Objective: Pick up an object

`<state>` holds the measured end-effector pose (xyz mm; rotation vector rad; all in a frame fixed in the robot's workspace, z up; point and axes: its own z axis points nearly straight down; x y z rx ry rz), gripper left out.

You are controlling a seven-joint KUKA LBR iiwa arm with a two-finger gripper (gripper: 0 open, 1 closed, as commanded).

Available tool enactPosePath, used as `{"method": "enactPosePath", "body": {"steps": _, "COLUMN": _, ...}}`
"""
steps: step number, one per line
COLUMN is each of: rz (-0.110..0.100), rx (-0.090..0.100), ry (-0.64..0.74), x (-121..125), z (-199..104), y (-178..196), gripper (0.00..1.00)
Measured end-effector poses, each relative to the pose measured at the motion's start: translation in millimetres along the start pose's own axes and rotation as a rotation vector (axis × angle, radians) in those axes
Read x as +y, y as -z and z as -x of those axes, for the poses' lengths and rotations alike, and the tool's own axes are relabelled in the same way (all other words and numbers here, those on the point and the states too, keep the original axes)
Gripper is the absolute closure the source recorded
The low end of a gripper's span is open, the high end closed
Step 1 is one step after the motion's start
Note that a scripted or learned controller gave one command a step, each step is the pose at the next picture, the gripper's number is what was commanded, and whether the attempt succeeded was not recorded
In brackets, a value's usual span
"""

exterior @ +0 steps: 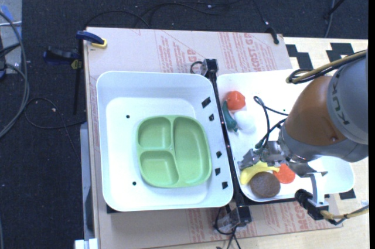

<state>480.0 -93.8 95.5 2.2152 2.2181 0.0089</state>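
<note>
Camera view: the hand is low in the right bin, right above the yellow thing. A brown ball sits just below it. I cannot tell how the hand is set.

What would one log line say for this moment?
tool: low in right bin, over yellow item | tray: in left bin

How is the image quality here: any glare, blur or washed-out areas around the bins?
Camera view: evenly lit and fairly sharp; the right bin floor is nearly blown out, swallowing a white object; soft shadow under the gripper; green tray reads cleanly.
</note>
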Motion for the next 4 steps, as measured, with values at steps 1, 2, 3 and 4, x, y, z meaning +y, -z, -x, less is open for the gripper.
{"method": "enactPosePath", "body": {"steps": 1, "rz": -0.002, "rx": 0.002, "ry": 0.002, "x": -0.4, "z": 6.6, "y": -0.4, "gripper": 0.0}}
{"method": "enactPosePath", "body": {"steps": 2, "rz": -0.001, "rx": 0.0, "ry": 0.0, "x": -0.5, "z": 3.3, "y": -0.3, "gripper": 0.0}}
{"method": "enactPosePath", "body": {"steps": 3, "rz": -0.001, "rx": -0.002, "ry": -0.002, "x": -0.5, "z": -0.1, "y": -0.2, "gripper": 0.0}}
{"method": "enactPosePath", "body": {"steps": 4, "rz": -0.001, "rx": -0.001, "ry": -0.001, "x": -0.5, "z": 1.3, "y": -0.3, "gripper": 0.0}}
